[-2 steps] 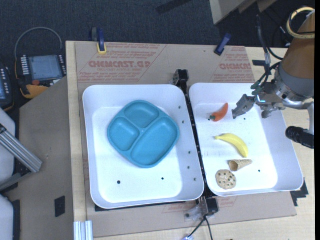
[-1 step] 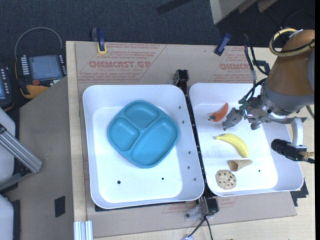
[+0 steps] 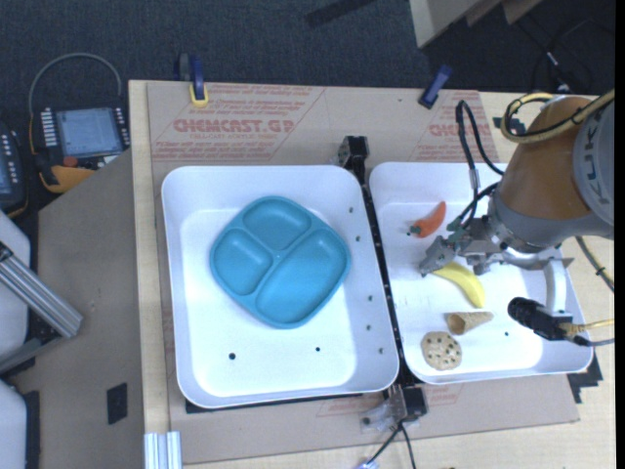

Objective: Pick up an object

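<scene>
From above, the worktop (image 3: 293, 115) carries two white bins side by side. The left bin (image 3: 195, 350) holds a blue divided plate (image 3: 280, 260), lying near the bin's middle and turned at a slant. The right bin (image 3: 400, 189) holds four small things: a carrot (image 3: 430, 219) toward the far side, a banana (image 3: 463, 283) in the middle, a cone (image 3: 468, 320) just nearer than the banana, and a cookie (image 3: 441, 350) near the bin's near wall, close beside the cone. The arm (image 3: 547, 179) reaches in from the right, its orange band above the wrist, and leans over the right bin. The hand (image 3: 441, 255) hangs low between the carrot and the banana, just above the banana's upper end. Whether its tips are apart or together cannot be told from this angle, and nothing is seen clamped between them. All four things lie on the bin floor.
</scene>
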Controlling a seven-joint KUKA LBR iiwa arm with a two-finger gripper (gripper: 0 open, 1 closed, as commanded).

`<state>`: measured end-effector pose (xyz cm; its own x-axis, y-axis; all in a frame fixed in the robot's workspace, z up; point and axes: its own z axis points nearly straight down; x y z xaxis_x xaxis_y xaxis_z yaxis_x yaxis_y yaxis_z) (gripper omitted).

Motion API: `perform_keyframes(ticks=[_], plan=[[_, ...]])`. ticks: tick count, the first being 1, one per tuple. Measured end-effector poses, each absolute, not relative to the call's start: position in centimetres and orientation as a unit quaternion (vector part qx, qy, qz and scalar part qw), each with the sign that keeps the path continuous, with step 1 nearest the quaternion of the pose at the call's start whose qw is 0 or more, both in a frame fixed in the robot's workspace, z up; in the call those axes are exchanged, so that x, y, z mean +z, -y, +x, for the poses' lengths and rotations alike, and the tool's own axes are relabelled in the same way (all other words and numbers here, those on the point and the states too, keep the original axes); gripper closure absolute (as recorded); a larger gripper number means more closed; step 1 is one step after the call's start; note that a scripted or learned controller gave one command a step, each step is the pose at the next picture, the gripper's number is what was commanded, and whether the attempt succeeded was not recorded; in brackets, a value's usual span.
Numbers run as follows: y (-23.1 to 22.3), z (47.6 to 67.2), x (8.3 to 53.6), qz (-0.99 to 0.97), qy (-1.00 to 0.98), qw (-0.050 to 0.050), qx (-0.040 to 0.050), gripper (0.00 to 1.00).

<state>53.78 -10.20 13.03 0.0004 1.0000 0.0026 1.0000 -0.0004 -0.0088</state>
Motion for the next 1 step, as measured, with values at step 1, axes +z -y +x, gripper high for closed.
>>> perform_keyframes(ticks=[1], plan=[[10.74, 54.36, 9.03, -0.708, 0.706, -0.013, -0.0029, 0.00]])
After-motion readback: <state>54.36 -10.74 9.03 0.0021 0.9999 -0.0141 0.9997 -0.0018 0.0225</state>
